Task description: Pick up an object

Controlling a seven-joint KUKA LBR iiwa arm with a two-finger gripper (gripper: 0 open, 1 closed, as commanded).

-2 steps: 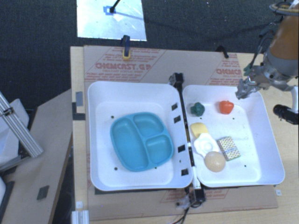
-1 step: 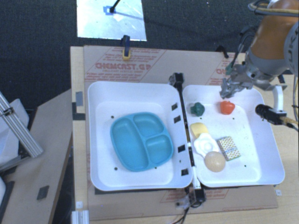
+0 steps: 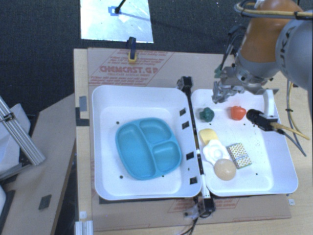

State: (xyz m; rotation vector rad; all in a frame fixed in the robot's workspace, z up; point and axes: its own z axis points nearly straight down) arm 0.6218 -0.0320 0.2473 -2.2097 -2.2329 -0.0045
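Your gripper [image 3: 221,96] hangs at twelve o'clock above the green toy [image 3: 207,114]; jaw state unclear, so descending could nudge it away.

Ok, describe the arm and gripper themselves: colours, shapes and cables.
The arm is thick and rounded, grey, with a wide orange band above the wrist. A yellow and black cable loops around its top, and thinner dark cables run down its side. The gripper is a small grey metal assembly, blurred here, so finer markings cannot be made out.
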